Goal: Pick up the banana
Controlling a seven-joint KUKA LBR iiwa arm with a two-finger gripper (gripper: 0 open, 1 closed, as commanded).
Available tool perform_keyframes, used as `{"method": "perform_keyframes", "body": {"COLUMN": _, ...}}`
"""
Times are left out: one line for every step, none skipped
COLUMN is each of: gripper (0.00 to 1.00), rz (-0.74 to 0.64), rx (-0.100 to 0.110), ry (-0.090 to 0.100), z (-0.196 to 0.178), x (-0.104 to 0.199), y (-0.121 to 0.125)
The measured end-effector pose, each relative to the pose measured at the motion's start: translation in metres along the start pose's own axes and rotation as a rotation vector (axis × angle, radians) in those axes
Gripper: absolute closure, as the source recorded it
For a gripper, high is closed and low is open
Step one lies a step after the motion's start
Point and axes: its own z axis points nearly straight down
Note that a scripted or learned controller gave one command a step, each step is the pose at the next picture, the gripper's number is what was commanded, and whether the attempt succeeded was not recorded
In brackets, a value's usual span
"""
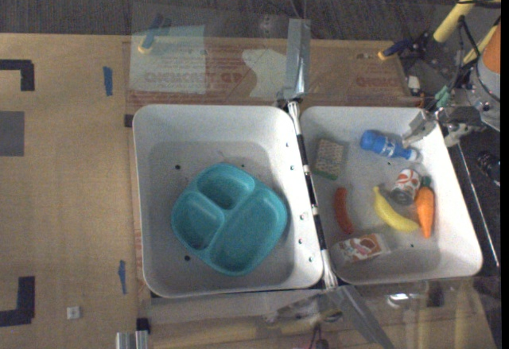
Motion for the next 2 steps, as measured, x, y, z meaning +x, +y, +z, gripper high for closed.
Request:
{"method": "perform_keyframes", "body": {"gripper": 0.00, "rz": -0.004, "rx": -0.005, "ry": 0.000, "z": 0.134, "x": -0.018, "y": -0.002}}
{"method": "perform_keyframes", "body": {"gripper": 0.00, "rz": -0.035, "rx": -0.009, "ry": 0.000, "z": 0.142, "x": 0.039, "y": -0.062}}
